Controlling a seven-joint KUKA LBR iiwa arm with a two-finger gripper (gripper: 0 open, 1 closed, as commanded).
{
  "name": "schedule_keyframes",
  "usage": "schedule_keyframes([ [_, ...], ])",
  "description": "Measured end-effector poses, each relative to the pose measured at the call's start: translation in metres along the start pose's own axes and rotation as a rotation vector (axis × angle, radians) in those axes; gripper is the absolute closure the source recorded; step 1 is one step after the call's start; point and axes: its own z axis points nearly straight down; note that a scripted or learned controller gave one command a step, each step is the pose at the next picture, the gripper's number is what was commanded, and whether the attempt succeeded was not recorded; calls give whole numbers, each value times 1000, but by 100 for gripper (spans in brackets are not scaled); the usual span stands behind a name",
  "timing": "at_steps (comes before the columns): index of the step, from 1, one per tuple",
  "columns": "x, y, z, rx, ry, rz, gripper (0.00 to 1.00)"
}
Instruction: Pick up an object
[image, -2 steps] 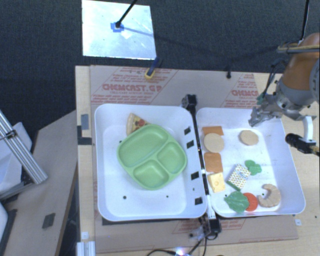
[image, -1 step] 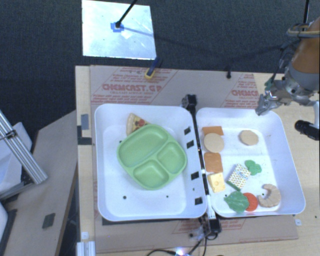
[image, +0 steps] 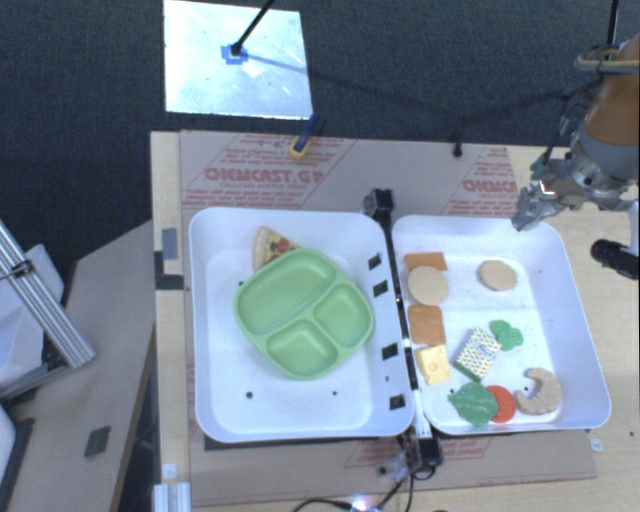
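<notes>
Camera view, looking down at a slant: two white bins side by side. Left bin (image: 215, 400) holds a green divided plate (image: 304, 312) with a pizza slice (image: 268, 244) tucked partly under its far edge. Right bin (image: 580, 340) carries the loose pieces: a round cracker (image: 497, 275), a tan disc (image: 428, 287) resting against an orange slab (image: 424, 262), a second orange square (image: 427, 325), a yellow cheese cube (image: 434, 365), a patterned wafer (image: 478, 352), green leafy bits (image: 506, 334), a green leaf (image: 473, 402) beside a red slice (image: 500, 404), and a curled pastry (image: 541, 392). Gripper (image: 527, 214) hangs over the far right corner of the right bin, above the rim, well apart from every piece; nothing lies between its tips. Whether the claw is wide or narrow I cannot tell, too small and dark against the bench. Judgement: the pick has not begun. No object chosen by position, none lifted. Descent, closing and lift all remain; the round cracker lies nearest the gripper.
</notes>
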Motion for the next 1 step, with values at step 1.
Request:
schedule_keyframes([
  [1,36,-25,8,1,0,1,100],
])
